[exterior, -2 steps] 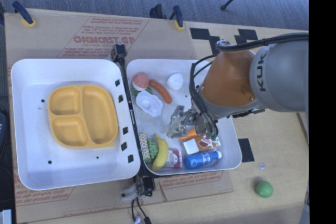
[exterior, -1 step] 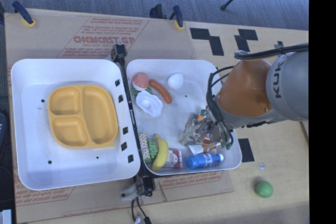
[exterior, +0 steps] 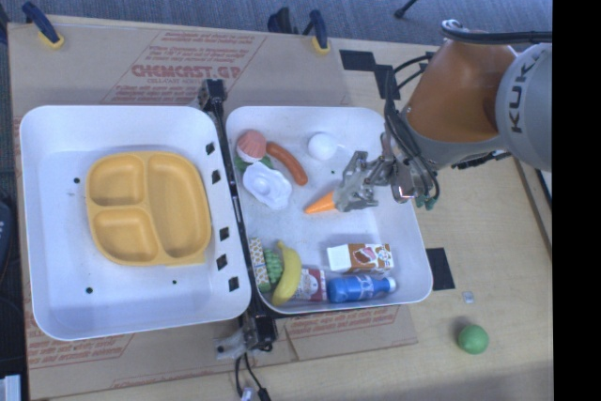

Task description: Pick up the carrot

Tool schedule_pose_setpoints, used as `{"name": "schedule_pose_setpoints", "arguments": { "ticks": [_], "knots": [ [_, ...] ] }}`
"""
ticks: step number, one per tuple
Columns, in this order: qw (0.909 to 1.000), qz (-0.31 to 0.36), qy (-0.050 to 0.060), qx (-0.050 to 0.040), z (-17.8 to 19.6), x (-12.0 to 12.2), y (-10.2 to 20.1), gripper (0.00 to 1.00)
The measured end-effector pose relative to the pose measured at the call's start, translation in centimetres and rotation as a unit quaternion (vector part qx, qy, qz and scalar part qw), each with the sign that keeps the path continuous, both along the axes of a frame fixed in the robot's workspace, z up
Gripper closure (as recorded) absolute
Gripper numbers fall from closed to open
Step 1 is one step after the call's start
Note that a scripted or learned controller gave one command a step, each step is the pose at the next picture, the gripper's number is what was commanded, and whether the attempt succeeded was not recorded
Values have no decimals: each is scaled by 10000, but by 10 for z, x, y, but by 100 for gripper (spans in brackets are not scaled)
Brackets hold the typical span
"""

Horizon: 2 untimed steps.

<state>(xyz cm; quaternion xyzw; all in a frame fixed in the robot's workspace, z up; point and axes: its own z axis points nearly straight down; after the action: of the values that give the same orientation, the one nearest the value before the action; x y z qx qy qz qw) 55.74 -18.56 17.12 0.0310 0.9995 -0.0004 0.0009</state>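
The carrot point(exterior: 320, 204) is a small orange cone lying in the middle of the right bin point(exterior: 411, 244), its tip pointing left. My gripper point(exterior: 355, 187) is low over the bin, right at the carrot's thick right end and touching or nearly touching it. The gripper body hides that end of the carrot. The carrot appears to rest on the bin floor.
Also in the right bin are a sausage point(exterior: 286, 162), a white egg point(exterior: 322, 146), a white-and-green item point(exterior: 266, 185), a banana point(exterior: 288, 272), a small carton point(exterior: 359, 256) and a blue bottle point(exterior: 362, 288). A yellow divided plate point(exterior: 148, 207) lies in the left bin. A green ball point(exterior: 472, 338) sits on the bench.
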Motion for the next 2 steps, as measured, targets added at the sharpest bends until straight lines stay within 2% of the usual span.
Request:
{"name": "schedule_pose_setpoints", "arguments": {
  "ticks": [1,2],
  "knots": [
    [10000,-2,6,1,0,0,0,0],
    [9987,-512,18,6,-73,42,47,0]
  ]
}}
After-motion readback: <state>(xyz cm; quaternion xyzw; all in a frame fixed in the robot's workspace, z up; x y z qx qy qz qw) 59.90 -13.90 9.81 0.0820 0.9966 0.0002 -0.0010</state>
